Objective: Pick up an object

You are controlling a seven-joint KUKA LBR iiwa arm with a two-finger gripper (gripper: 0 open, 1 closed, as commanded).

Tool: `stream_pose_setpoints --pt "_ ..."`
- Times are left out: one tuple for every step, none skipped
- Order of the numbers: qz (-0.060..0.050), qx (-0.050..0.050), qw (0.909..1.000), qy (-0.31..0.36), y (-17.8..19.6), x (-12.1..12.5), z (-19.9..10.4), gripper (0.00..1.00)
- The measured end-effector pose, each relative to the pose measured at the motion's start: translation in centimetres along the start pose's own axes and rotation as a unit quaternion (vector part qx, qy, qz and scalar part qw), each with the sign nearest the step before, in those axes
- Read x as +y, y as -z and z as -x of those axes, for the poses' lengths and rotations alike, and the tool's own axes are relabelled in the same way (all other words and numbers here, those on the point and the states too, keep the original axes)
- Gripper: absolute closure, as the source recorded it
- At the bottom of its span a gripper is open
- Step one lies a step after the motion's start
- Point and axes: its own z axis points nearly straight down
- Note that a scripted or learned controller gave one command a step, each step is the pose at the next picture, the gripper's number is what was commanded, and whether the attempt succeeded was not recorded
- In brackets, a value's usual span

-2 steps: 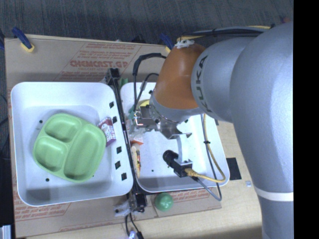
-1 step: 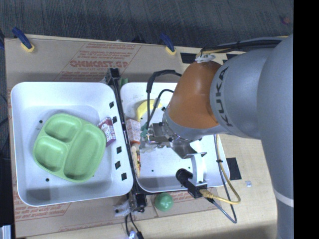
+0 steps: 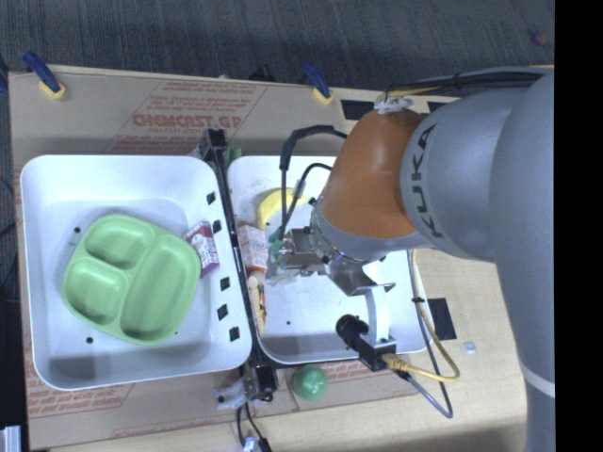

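Observation:
The arm reaches in from the right over the right bin (image 3: 311, 351), and its orange band hides much of that bin. My gripper (image 3: 281, 260) hangs low over the bin's left part. It is right beside an orange and white packet (image 3: 251, 246) that lies along the bin's left wall. A yellow object (image 3: 270, 205) lies just behind the gripper, partly hidden by the wrist. In the left bin (image 3: 57, 182) sits a green divided plate (image 3: 132, 278). A small red and white packet (image 3: 203, 245) lies at that plate's right edge.
A black divider strip (image 3: 226, 243) runs between the two bins. A green ball (image 3: 308, 381) rests on the bench just in front of the right bin. Black and yellow cables (image 3: 415, 370) trail from the wrist across the right bin's front corner.

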Motion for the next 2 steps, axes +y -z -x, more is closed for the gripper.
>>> stream_pose_setpoints --pt "0.000 0.000 1.0000 0.000 0.0 0.0 0.0 0.00" --pt "0.000 0.000 1.0000 -0.004 -2.5 7.9 5.3 0.00"
